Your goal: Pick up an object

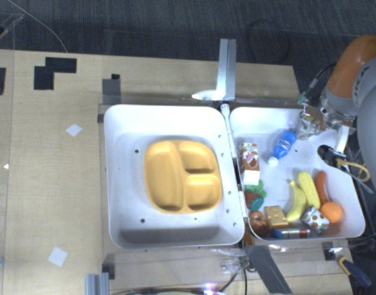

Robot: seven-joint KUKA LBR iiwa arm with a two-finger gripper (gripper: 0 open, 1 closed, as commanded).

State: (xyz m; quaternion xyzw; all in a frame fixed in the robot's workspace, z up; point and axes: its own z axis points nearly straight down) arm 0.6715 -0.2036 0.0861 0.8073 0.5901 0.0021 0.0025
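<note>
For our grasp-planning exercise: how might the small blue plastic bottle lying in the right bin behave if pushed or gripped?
The small blue plastic bottle lies on its side on the right white bin's smooth floor, so it would probably roll or slide when nudged. Its rounded body may slip between fingers. It looks small, likely light.

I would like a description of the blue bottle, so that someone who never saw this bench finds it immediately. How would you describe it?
Start at the right white bin, the one crowded with small items. Go to its far half, near the gripper, where the blue bottle lies tilted on the bin floor, apart from the toy food heaped at the near end. It is the sole blue item lying there, with a white cap toward the bin's middle.
</note>
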